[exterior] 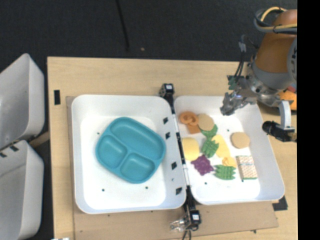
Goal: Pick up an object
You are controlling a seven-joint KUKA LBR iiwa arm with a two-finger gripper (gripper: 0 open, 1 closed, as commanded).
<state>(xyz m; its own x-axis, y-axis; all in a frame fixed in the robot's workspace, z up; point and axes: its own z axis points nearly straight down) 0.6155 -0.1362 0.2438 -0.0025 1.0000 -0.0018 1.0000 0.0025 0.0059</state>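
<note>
Two white bins sit side by side on the counter [60, 184]. Above the right bin's [267, 184] far edge hangs the tool [229, 105]; whether it is spread cannot be told. Toy food pieces [212, 151] cluster on that bin's floor, nearer than the tool. The left bin [85, 194] holds a blue divided plate [131, 149].

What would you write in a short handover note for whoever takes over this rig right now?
End effector: over the right bin's far edge, nothing seen in it; finger state unclear.
Things: orange ring, tan discs, yellow piece, purple piece, green pieces and patterned block lie in the right bin. Blue tray lies in the left bin.
Done: no pick.
Left: descend, grasp one item, lift.
</note>
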